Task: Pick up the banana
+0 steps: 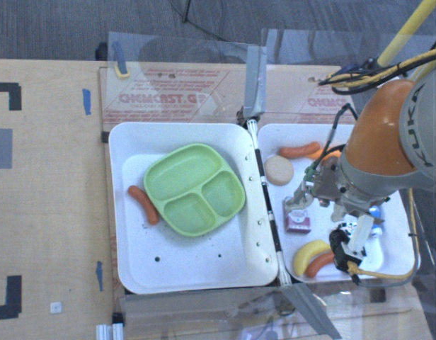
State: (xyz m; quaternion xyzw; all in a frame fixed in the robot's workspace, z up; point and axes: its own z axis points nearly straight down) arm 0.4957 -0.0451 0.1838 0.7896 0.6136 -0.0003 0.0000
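Note:
The yellow banana (308,251) lies near the front left corner of the right bin (398,261), with an orange-red sausage (319,264) resting against its front side. My gripper (299,202) hangs over the left half of that bin, behind the banana and apart from it. It sits just above a small maroon box (297,224). The banana lies free on the bin floor.
A round beige bun (279,169) and an orange carrot (301,150) lie at the back of the right bin. The left bin (126,154) holds a green divided plate (195,190) and another orange-red sausage (144,204). The bins' shared wall runs just left of the banana.

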